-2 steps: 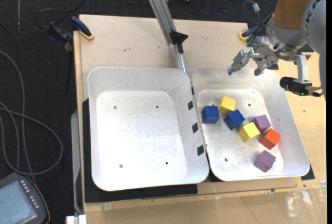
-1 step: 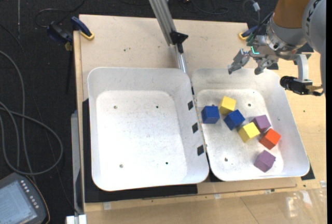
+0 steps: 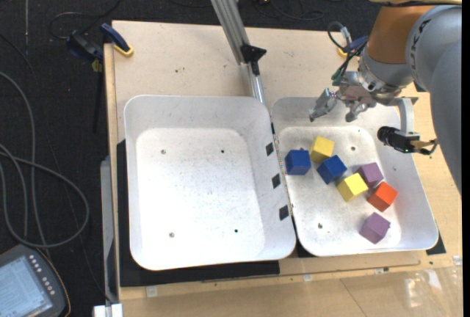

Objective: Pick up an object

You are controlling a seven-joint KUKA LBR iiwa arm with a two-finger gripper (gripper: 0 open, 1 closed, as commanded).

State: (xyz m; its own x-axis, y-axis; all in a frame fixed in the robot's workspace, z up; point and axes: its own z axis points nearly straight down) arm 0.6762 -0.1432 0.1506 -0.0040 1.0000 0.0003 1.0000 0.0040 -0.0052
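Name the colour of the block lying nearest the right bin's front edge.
Purple block, seen from the camera view.

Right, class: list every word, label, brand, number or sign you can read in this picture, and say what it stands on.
No text can be read anywhere in this view.
Handheld screen at the bottom left corner: lit display, its content too small and blurred to read.
Blocks in the right bin, the left bin and the tool: no markings visible.

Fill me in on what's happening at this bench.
A grey robot arm reaches in from the right, its gripper open above the back of the right bin with nothing between its fingers. Seven blocks lie in that bin: two blue, two yellow, two purple and one orange block. The left bin sits beside it.
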